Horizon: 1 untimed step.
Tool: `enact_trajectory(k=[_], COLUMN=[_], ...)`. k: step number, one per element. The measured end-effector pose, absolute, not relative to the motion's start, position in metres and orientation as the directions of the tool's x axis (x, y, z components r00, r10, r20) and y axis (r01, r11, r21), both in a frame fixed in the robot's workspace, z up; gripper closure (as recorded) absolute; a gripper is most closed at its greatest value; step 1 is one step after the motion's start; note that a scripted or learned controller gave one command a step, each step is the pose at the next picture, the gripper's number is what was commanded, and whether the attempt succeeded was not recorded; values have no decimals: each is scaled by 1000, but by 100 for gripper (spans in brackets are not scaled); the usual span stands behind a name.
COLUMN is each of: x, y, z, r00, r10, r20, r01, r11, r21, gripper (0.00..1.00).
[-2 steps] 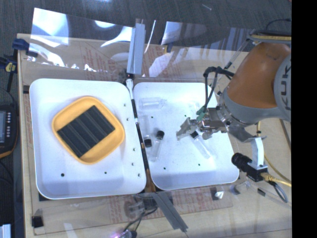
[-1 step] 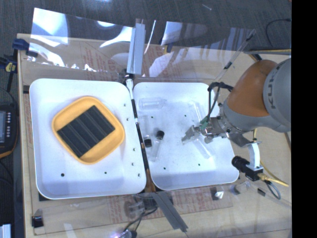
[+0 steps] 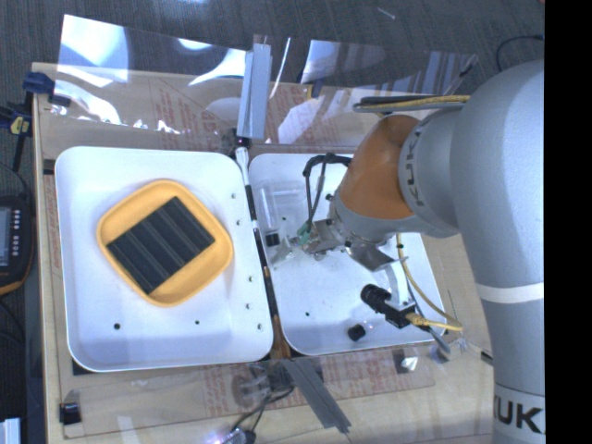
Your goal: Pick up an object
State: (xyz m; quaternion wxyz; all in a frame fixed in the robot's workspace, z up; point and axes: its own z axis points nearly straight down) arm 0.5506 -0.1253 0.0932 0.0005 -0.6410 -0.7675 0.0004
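- Grey arm (image 3: pixel 481 248), nearest my camera, enters from three o'clock and covers most of the right bin (image 3: pixel 305 326).
- Its gripper (image 3: pixel 319 239) sits low there; open or closed, I cannot tell.
- Yellow sponge pad (image 3: pixel 166 240), dark ribbed top, lies mid left bin (image 3: pixel 83 340), at nine o'clock from the gripper.
- I judge it light and soft; I would pinch across an edge.
- Between them runs the bins' shared wall.
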Motion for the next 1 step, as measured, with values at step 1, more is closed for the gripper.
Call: enact_trajectory(k=[1], x=[550], y=[-127], z=[103], r00=[-182], r10=[983], r20=[-1], r01=[983], r11=[182], r21=[-3], gripper=[100])
